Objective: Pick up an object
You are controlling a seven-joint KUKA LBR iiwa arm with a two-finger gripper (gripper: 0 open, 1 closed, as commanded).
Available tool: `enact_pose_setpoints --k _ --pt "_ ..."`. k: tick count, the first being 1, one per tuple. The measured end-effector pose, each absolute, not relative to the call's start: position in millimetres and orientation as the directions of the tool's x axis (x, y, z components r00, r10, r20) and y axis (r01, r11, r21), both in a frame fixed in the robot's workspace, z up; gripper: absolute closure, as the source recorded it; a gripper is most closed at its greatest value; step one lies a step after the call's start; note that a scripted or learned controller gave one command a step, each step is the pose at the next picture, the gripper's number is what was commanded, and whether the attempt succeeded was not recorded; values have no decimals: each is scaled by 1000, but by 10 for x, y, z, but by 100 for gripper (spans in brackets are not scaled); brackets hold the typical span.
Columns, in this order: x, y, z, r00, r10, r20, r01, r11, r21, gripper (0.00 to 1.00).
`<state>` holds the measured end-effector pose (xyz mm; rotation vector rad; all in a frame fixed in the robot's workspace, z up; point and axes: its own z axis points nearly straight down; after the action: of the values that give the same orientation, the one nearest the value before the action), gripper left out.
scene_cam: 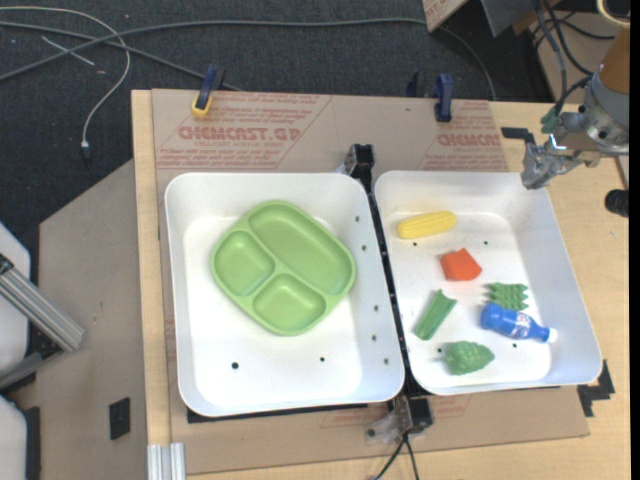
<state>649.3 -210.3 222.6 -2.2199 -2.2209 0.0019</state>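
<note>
The right bin [560,258] holds a yellow corn cob [426,225], an orange-red block [460,265], a green pod-shaped piece [435,314], a small green leafy toy [506,294], a blue bottle [514,323] and a green broccoli-like lump [467,357]. My gripper [538,171] hangs at the far right corner of that bin, above its rim, away from all the objects. Nothing shows between its fingers.
The left bin [200,348] carries a light green divided plate [284,266]. Two clamps [208,89] hold the cardboard-covered bench at the back. Cables trail on the dark floor behind, and boxes stand at the top right.
</note>
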Motion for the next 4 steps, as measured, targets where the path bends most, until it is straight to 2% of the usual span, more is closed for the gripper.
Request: enact_pose_setpoints --k 2,3,4 --pt "6389 -2176 1227 1 1000 2 1000 -1 -7 0" --pt "6418 -2180 1390 -1 1000 -1 1000 1 2 100" --pt "6413 -2139 2037 -1 1000 -3 1000 1 8 100"
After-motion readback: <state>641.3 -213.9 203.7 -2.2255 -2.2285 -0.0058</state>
